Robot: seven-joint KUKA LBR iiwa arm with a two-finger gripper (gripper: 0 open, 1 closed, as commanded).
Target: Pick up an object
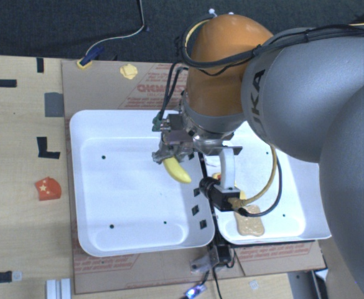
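Note:
My gripper [168, 154] hangs over the right part of the left white bin [81, 167], below the arm's orange band. A small yellow banana [178, 170] points down and to the right from the dark fingers [161, 156], its upper end caught between them. The gripper is shut on that end. The wrist and arm hide the bin divider and much of the right white bin [294, 226].
A tan flat piece [252, 228] lies at the front of the right bin, with a small yellow-orange bit [240, 197] beside the cables. On the bench lie a red object [48, 189] at left and a yellow lump [129, 71] behind the bins.

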